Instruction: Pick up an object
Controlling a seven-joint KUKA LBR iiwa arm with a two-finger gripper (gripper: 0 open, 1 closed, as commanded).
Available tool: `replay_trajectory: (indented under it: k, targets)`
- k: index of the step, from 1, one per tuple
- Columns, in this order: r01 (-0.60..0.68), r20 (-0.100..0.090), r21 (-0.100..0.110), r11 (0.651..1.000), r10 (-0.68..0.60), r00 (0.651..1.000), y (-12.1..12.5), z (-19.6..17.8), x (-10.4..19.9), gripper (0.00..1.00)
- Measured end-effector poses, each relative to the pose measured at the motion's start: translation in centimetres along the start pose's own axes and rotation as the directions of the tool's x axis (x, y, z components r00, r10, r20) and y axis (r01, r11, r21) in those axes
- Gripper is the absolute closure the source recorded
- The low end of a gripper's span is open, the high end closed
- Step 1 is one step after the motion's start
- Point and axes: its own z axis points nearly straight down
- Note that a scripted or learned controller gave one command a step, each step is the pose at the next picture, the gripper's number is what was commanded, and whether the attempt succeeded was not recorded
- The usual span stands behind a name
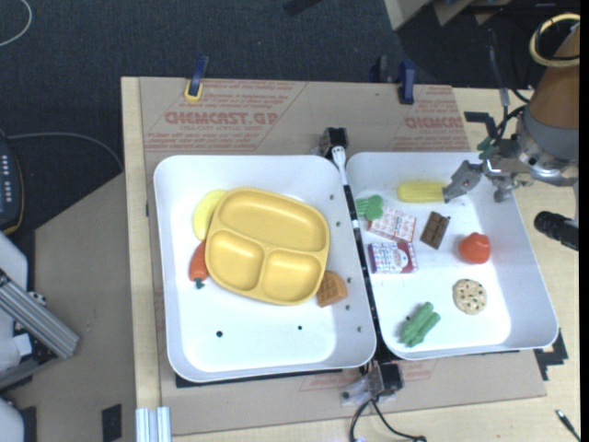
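- Dark carpet behind; tan cardboard-topped bench [276, 109] carries two shallow white bins side by side, blue clamps on its far edge.
- Grey two-finger gripper [480, 180] hangs over the far part of the right white bin [525, 247], arm coming in from the right with the orange band above the wrist.
- Fingers [459, 182] spread apart, nothing between them. One tip sits just beside the right end of the flat yellow oblong piece [421, 191]; contact can't be confirmed from this angle.
- Yellow oblong piece: just left of the gripper, long axis running left-right, lying flat on the bin floor near the far wall.
- Brown rectangular chocolate-bar block [434, 229]: near, below-left of the gripper, long axis tilted slightly off vertical in the view.
- Round red tomato-like toy [475, 247]: below the gripper, apart from it.
- Round tan cookie with dark chips [469, 296]: further below, near the tomato.
- Green bumpy pod-shaped toy [420, 324]: well below-left, long axis diagonal, by the near wall.
- Two white-and-red printed packets [392, 242]: left of the chocolate block, stacked one below the other; small green leafy toy [369, 207] just beyond them.
- Left white bin [175, 274], well left of the gripper: yellow three-compartment plastic tray [267, 245], orange-red carrot-like toy [198, 265] at its left edge, brown waffle-textured piece [331, 289] at its right corner.
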Motion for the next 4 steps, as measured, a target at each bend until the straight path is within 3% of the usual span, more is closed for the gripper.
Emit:
replay_trajectory:
  k: [2, 3, 4]
  targets:
    - [0.0, 0.0, -0.002, 1.0, 0.0, 1.0, -0.6, 9.6, -0.4, 0.0]
    - [0.0, 0.002, -0.008, 1.0, 0.0, 1.0, -0.5, 8.2, -0.5, 1.0]
    - [0.001, 0.004, -0.014, 1.0, -0.001, 1.0, 0.3, 1.9, -0.6, 1.0]
